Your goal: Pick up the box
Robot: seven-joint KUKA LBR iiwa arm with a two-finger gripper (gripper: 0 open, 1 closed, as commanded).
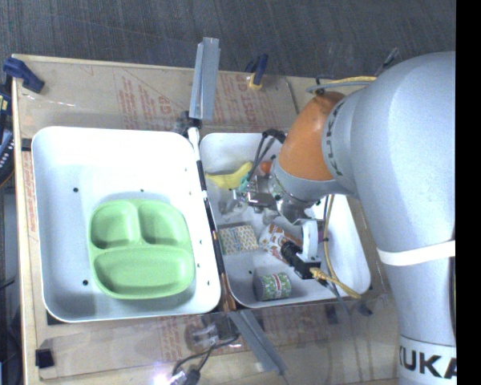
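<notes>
1. The box [236, 237], as I read it, is the flat patterned rectangle on the floor of the right bin [224, 146]. It lies close to the wall shared with the left bin [56, 159].

2. The gripper [254, 194] sits low in the right bin, above the box in this view and just beside a yellow item [228, 175]. The wrist clutter hides its tip, so I cannot tell how wide it stands or whether it has hold of anything. Nothing visibly links it to the box.

3. The step in hand looks like the approach. To do it well, the gripper likely has to shift toward the box and centre over it before going down.

4. The box lies flat and low, so the grasp probably has to take it across its narrower side, going nearly to the bin floor to get purchase on the edges.

5. The nearby wall leaves little room on that side. Turning the wrist so the closing line runs along the wall, not into it, seems safer.

6. A red-and-white packet [272, 235] lies just beside the box on its other side, and a small can [272, 285] sits near its lower corner. A sloppy descent could catch either instead.

7. Lift straight up, slowly, since a thin box can tip out of a shallow pinch.

8. The green tray [142, 251] in the left bin plays no part.
</notes>
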